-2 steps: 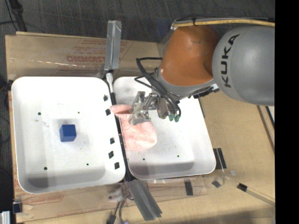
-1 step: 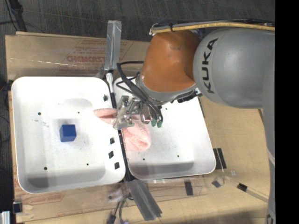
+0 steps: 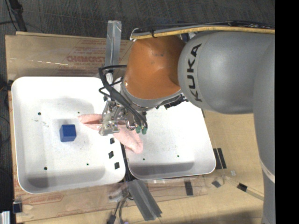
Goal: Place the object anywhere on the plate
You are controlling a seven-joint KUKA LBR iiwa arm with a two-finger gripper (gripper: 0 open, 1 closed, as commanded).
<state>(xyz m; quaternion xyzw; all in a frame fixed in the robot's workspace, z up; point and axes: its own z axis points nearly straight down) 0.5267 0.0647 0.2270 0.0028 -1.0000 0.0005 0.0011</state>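
A small blue cube (image 3: 67, 132) rests on the floor of the left bin (image 3: 28, 171), left of centre. A pink, flat, plate-like piece (image 3: 131, 142) lies across the rims where the two bins meet; one end (image 3: 90, 119) reaches into the left bin and the other into the right bin. My gripper (image 3: 113, 124) hangs directly over the middle of this pink piece and hides that part. The cube lies about a hand's width to the left of the gripper, apart from it.
The grey arm with its orange band (image 3: 152, 71) covers the back of the right bin (image 3: 187, 164). Black tape marks (image 3: 112, 154) sit along the left bin's right rim. Brown cardboard (image 3: 56, 50) lies behind the bins.
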